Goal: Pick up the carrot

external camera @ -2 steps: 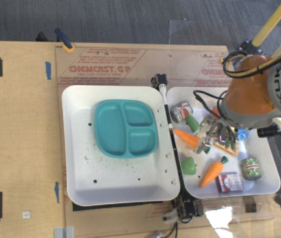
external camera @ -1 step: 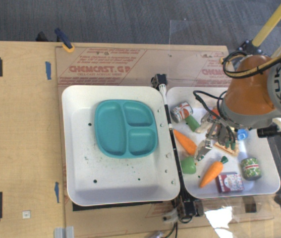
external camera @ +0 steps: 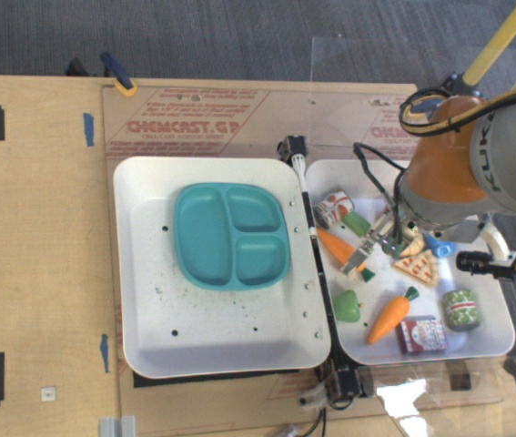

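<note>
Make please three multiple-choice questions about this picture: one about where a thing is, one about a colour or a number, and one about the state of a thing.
1. Where does the divided plate lie?
A. in the left bin
B. in the right bin
C. on the bare bench

2. What colour is that plate?
A. red
B. teal
C. yellow

3. In what state is the carrot with the green top?
A. lifted clear above the bin
B. standing upright on the plate
C. lying on the floor of the right bin

Answers:
1. A: the plate rests on the floor of the left bin, apart from the other items.
2. B: its whole surface is teal against the white bin.
3. C: it lies slanted in the right bin, apart from the gripper, which is further up the view.
</note>
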`<control>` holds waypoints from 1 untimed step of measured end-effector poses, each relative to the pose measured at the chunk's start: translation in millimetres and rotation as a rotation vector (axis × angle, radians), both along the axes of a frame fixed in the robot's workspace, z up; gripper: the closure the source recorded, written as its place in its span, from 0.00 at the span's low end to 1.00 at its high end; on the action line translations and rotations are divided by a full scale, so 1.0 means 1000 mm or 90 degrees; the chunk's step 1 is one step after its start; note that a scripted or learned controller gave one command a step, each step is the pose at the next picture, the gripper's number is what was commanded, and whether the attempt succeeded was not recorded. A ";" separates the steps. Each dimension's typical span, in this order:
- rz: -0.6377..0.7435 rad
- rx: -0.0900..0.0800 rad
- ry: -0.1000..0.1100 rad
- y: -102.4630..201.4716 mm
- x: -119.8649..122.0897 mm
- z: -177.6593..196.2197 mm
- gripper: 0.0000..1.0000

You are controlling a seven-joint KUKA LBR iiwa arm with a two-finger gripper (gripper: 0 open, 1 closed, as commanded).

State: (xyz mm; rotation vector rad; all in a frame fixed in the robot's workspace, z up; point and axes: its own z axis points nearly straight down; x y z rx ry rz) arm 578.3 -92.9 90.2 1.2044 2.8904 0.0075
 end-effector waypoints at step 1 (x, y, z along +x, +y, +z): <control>0.001 -0.003 -0.009 0.000 0.004 0.014 1.00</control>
